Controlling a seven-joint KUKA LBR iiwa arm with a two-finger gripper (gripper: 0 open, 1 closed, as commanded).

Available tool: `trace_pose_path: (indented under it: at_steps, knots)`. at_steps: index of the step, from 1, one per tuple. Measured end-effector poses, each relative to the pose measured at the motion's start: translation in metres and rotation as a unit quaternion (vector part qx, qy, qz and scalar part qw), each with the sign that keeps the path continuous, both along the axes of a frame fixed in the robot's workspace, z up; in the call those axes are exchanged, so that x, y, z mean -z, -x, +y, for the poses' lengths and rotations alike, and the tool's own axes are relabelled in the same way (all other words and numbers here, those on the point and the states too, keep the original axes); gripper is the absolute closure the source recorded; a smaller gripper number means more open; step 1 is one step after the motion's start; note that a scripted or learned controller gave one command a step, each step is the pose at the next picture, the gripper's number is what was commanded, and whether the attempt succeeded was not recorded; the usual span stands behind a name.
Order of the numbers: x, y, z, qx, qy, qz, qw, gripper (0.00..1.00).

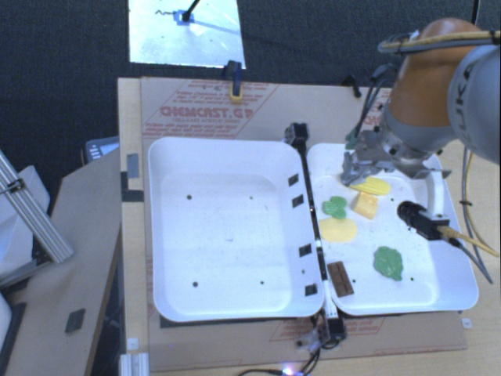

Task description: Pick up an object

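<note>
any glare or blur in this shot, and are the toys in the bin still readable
Camera view: strong glare on the shiny metal sheet at the top; the white bins are bright, nearly washed out; the gripper is slightly soft; the green toy and yellow pieces read clearly.

Single fixed cam, mounted above the bench (196, 104), looking down at a slant. Far edge of the bench sits toward the top of frame, near edge toward the bottom. Mid-range standoff: both white bins fit whole, left bin (168, 159) around centre, right bin (458, 284) toward the right side. Arm (438, 77) enters from frame right, large and close to the lens. Dark floor (63, 53) shows beyond the bench at top and left. No second view, so no overlap.
</note>
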State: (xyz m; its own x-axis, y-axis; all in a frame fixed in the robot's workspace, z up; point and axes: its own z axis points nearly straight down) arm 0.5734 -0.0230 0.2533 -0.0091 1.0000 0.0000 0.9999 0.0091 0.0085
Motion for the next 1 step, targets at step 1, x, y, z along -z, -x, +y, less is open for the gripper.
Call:
trace_pose_path:
  at_steps: [1]
  knots:
    - [0.0717,0.0368,-0.0081,0.004,-0.0004,0.006,1.0,1.0]
